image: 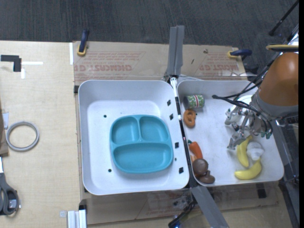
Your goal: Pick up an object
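Observation:
The right bin (213,127) holds several items. A green can (194,101) lies at its far left, with an orange ring-shaped piece (189,118) just below it. Along the left wall lie an orange carrot (195,150) and two brown lumps (201,169). Near the right wall lie two yellow bananas (248,171) with a small white object (255,152) beside them. My gripper (242,137) hangs low in the right bin, right above the upper end of the nearer banana (242,155). Nothing is visibly held.
The left bin (90,127) holds a blue divided plate (141,144). A grey divider rail (175,51) runs between the bins. On the bench at the far left lie a grey ring (21,135) and scissors (8,199). Cables trail from the arm (280,84) over the right bin.

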Robot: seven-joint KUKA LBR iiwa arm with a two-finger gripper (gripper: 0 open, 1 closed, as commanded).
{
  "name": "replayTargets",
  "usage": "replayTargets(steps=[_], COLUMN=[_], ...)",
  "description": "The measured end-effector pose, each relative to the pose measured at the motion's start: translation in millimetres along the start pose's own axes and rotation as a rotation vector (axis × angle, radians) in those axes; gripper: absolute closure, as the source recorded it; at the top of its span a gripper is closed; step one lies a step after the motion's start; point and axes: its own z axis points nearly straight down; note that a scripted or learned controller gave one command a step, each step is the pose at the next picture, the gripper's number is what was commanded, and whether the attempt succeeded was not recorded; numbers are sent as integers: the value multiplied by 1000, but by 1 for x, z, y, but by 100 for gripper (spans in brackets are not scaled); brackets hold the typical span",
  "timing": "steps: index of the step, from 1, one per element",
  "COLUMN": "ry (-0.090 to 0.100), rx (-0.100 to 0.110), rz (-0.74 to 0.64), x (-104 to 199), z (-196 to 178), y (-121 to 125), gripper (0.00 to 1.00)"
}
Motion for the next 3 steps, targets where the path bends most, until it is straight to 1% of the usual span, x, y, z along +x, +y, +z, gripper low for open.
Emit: replayTargets(steps=[1,2,3], ry=[-5,1,1], rx=[1,-1,-2], rz=[-2,-217,-631], x=[-2,46,50], z=[-10,1,1], y=[0,43,56], gripper=[100,100,100])
